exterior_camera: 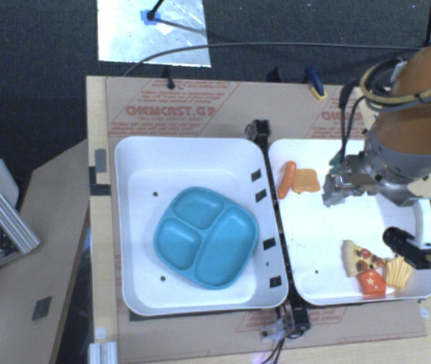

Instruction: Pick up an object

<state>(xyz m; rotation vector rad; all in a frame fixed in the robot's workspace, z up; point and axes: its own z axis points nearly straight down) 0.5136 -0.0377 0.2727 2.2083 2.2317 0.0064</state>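
Note:
In the right bin (314,279) an orange carrot-shaped toy (285,179) lies at the far left corner with an orange chunk (305,181) beside it. A pizza slice (360,257), a red piece (372,282) and a yellow ridged piece (398,272) cluster at the near right corner. My gripper (337,190) hangs over the far middle of this bin, just right of the orange chunk, pointing down. No object shows between its fingers.
The left bin (136,173) holds a blue sectioned plate (206,236). A black clip strip (268,203) runs along the divide between the bins. The arm's orange band (416,89) and grey body rise at the right. Cables cross the back of the bench.

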